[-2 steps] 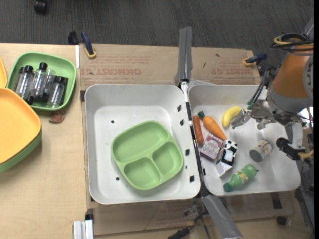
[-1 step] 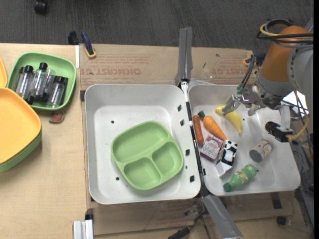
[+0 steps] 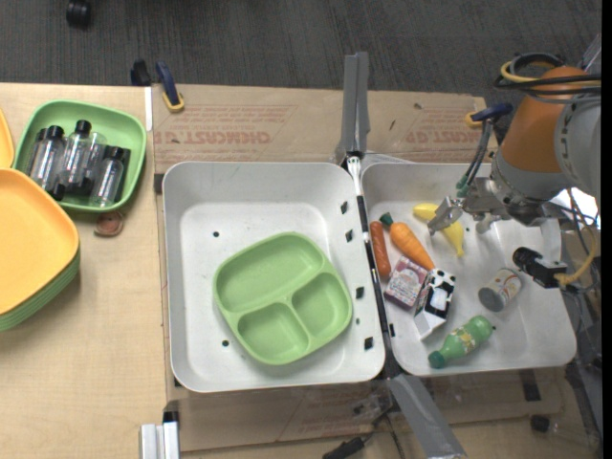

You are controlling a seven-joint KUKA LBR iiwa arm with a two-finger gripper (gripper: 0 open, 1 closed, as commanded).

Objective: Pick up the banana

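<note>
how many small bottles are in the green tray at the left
4 small bottles, side by side in the green tray: at. More could be hidden beneath.

Single KUKA arm [image 3: 559, 132] comes in from the right edge, grey links, orange band [image 3: 535, 137] above the wrist. Yellow and blue cables loop over the top of the arm. Wrist pitched down and to the left. Two-finger gripper [image 3: 451, 216] at the low left end of the arm, metallic grey, fingers [image 3: 442, 220] pointing down-left. Gap between fingers too small and cluttered to read. Black fitting [image 3: 535, 266] with cable hangs below the wrist, right side.
</note>
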